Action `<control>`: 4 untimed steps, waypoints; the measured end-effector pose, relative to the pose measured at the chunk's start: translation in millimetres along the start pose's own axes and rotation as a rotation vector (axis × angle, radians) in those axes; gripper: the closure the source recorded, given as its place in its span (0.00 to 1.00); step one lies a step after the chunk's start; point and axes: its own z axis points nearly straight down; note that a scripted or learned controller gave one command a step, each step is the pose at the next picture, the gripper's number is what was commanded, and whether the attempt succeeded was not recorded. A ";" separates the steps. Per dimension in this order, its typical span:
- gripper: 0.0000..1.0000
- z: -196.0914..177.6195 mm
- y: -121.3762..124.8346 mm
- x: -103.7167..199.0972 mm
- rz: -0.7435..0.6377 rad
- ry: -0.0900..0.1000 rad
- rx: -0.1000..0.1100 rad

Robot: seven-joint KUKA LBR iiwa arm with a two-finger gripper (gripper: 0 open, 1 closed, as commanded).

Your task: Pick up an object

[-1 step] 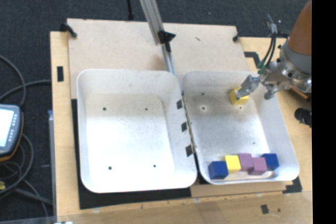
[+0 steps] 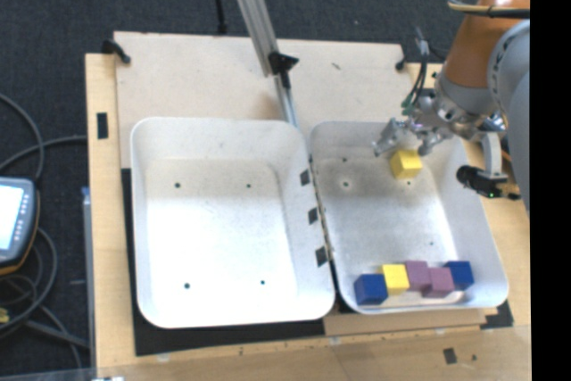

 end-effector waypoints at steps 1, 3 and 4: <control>0.00 32.1 6.8 -9.8 0.000 -0.001 -0.008; 1.00 46.4 -24.0 -8.3 0.004 -0.002 -0.008; 0.00 47.2 -24.2 -8.1 0.005 -0.001 -0.008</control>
